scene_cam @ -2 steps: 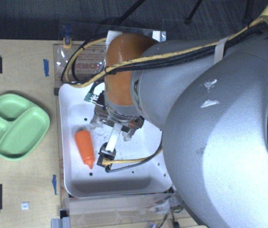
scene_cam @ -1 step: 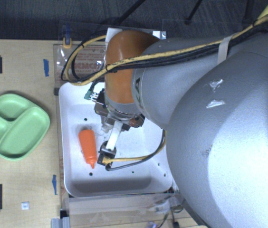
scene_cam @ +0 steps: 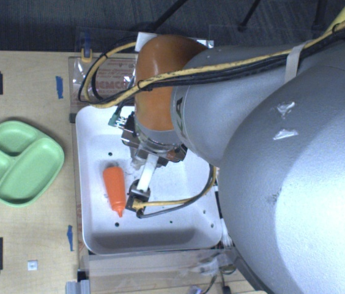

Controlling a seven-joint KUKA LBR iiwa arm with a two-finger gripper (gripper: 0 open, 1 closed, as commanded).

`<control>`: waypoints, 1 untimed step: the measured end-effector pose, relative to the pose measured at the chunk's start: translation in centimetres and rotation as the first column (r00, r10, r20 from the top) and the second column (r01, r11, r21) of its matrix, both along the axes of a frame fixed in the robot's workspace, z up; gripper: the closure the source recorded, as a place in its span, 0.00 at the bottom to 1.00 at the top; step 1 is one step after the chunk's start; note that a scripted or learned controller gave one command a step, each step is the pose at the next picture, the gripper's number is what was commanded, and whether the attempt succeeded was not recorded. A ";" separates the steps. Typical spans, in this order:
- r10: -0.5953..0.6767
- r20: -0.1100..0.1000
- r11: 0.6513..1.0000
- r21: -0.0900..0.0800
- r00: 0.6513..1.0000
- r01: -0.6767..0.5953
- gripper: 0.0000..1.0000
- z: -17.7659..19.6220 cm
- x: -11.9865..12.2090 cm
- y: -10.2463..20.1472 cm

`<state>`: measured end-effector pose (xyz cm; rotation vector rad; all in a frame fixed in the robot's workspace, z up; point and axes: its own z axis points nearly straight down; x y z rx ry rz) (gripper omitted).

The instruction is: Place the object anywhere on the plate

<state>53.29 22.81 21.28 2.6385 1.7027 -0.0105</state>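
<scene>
White bin [scene_cam: 160, 228] sits mid-bench, 1 orange carrot [scene_cam: 114, 188] lying flat on its floor in the left half, close to the left wall but not touching it. The carrot's thick end points to the bin's far edge and its thin tip to the near edge, slightly tilted right. The green plate [scene_cam: 35, 167] has 3 compartments and sits outside the bin on the bare bench [scene_cam: 25, 237] toward the bench's left edge, well apart from the carrot, with the bin's left wall between them. The grey arm [scene_cam: 270, 133] comes in from the right and covers most of the bin's right side, its orange band [scene_cam: 157, 84] over the bin's far edge. The gripper [scene_cam: 143, 159] hangs low over the bin's middle, just beside the carrot on its right; contact with the carrot unclear, looks like a small gap. Can't tell if the gripper is apart or together, the wrist hides it. Nothing seen clamped in it. Blue tape strip [scene_cam: 59, 86] on the bench by the bin's far left corner.
</scene>
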 end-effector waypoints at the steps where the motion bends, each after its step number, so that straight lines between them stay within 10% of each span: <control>1: 0.000 0.000 1.000 0.000 1.000 0.000 0.00 0.0 0.0 0.0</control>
